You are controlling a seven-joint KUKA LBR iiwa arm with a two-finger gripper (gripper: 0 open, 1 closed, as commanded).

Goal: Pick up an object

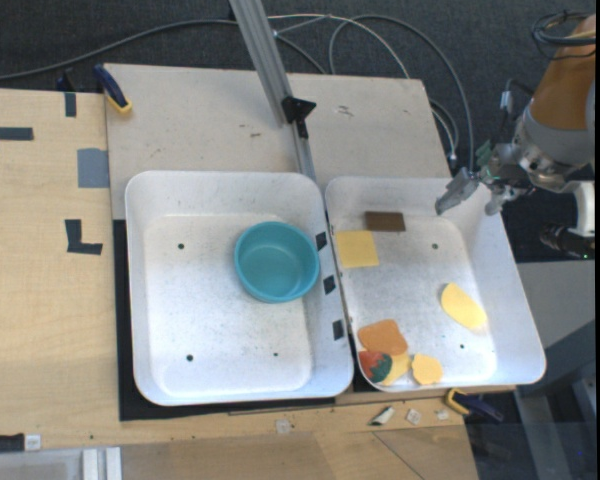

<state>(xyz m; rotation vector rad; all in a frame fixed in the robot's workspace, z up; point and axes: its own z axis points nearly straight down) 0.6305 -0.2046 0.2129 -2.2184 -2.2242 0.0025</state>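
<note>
My gripper hangs over the far right corner of the right bin, open, with nothing between its fingers. Below it in that bin lie a brown block, a yellow square, a yellow oval piece, an orange piece, a red and green piece and a small yellow round piece. A blue bowl stands upright in the left bin. The brown block is the nearest item to the gripper, a little to its left.
A slanted metal pole rises from the far edge between the bins. Cables loop over the bench behind the right bin. A yellow and blue clamp lies at the board's far left corner.
</note>
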